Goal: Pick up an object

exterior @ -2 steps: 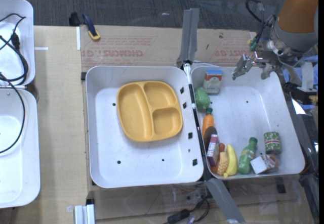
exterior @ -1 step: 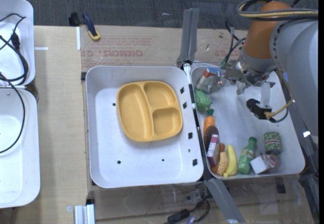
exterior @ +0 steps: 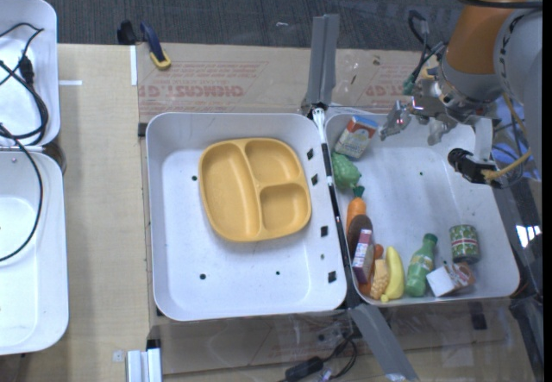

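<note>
Gripper (exterior: 398, 120) hangs over the far corner of the right bin (exterior: 496, 225), jaw state impossible to tell, nothing seen held; nearest object is the small packet (exterior: 354, 139) just left of it, the green vegetable (exterior: 345, 171) just beyond.

Arm (exterior: 504, 18) runs off the right edge. Claw (exterior: 405, 117) sits too small to read its grip. Bottom-corner wrapper (exterior: 448, 279) is blurred; white tubs (exterior: 26, 199) are cut off at left.

Mirrored red lettering "CHEMCAST GP" on the bench's brown sheet (exterior: 226, 78).
</note>
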Action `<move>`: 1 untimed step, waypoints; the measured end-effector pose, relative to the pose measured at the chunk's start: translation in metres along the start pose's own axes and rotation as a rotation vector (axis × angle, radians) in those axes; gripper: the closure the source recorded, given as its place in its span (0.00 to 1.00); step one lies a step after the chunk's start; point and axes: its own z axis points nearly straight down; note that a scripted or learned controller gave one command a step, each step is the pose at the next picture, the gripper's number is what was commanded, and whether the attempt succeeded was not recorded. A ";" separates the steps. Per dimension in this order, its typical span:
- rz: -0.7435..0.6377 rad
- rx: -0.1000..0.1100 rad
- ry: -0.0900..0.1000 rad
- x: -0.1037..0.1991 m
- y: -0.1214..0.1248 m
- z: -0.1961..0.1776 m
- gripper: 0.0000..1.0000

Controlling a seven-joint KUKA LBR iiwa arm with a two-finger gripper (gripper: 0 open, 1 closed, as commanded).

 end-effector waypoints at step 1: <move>-0.016 0.001 0.000 0.046 -0.006 -0.066 0.00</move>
